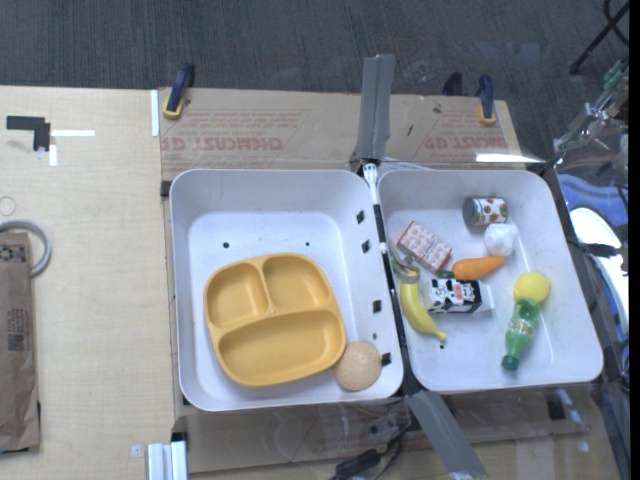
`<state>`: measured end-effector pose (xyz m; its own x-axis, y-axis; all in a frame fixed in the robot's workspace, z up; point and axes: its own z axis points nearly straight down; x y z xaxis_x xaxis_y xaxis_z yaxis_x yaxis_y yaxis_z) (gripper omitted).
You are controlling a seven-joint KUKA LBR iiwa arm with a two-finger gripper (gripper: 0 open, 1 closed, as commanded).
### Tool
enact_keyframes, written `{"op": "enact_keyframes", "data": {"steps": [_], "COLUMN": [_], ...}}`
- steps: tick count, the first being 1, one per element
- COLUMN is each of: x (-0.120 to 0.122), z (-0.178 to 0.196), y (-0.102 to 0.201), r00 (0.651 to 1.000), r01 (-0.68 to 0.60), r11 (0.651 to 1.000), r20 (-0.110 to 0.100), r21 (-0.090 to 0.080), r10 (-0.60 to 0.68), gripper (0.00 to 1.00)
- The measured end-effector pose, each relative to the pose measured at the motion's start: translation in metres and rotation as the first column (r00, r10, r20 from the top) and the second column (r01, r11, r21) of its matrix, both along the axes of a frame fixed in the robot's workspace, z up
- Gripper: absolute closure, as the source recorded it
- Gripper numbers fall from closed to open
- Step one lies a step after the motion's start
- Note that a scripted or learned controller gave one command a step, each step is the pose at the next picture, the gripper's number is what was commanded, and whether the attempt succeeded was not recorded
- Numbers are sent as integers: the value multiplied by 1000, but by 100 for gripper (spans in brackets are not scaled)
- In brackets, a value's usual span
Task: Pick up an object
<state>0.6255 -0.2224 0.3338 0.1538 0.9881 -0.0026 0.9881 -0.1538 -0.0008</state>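
Bench: pale wood, bearing two white bins side by side.
Left bin: held a yellow divided plate; a tan ball touched the plate's near right corner.
Right bin: held a banana, a milk carton, a carrot, a pink box, a small can, a white ball, a lemon and a green bottle.
My hand: I could not tell its state.

Brown paper bag: cut off by left edge. Can label and carton print: too small to read. Banana top end partly hidden behind bin divider. Equipment at right edge: blurred, cropped, unidentifiable.
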Motion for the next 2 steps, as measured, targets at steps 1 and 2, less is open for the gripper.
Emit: {"op": "enact_keyframes", "data": {"steps": [1,2], "x": [10,34], "z": [-142,-241], "y": [68,36], "r00": [984,950], "r01": [-177,-313], "r11": [984,950], "r20": [-1,2], "r21": [2,-1], "r10": [177,313], "gripper": [0,0]}}
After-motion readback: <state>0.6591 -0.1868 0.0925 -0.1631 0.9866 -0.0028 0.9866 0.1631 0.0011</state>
